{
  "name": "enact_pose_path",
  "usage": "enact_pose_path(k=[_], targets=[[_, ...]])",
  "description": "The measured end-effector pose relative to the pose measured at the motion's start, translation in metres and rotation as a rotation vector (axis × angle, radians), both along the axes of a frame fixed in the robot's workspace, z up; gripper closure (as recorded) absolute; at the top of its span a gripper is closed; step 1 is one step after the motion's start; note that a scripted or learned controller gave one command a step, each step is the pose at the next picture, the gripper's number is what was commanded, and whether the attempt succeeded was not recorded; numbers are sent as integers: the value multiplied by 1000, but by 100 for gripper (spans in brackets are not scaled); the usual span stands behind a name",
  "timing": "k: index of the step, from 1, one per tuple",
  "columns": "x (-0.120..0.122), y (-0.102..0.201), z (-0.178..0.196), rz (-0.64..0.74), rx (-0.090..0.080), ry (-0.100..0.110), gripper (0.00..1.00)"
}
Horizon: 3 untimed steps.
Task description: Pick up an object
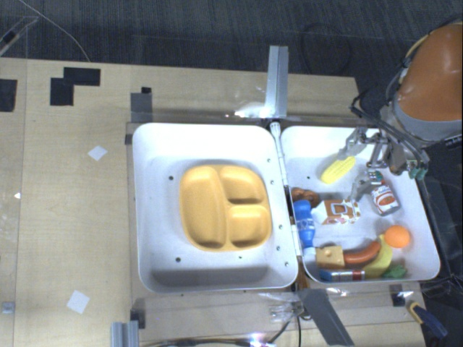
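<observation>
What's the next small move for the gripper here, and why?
Probably a short descent. The gripper hangs over the right bin with nothing visibly between its fingers, beside the yellow corn and just above the red-and-white can. Either sits apart from the crowded pile at the bin's near end.

Arm (434,78) cut off at right edge; banana (381,259) partly hidden behind sausage (359,253)

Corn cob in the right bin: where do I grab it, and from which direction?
Grip the corn cob across its middle, coming straight down. It lies flat and slanted with bare bin floor on both long sides, so turn the fingers square to its length.
</observation>
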State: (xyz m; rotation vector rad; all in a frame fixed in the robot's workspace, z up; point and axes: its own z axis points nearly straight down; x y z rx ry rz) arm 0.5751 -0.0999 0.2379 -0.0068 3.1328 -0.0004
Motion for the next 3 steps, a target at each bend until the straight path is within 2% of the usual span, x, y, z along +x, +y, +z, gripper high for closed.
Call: enact_pose_path(k=[1, 2, 3], targets=[[23, 3, 44, -62, 0, -4, 0], [27, -28, -52, -298, 2, 4, 0], [39, -11, 153, -218, 1, -15, 0]])
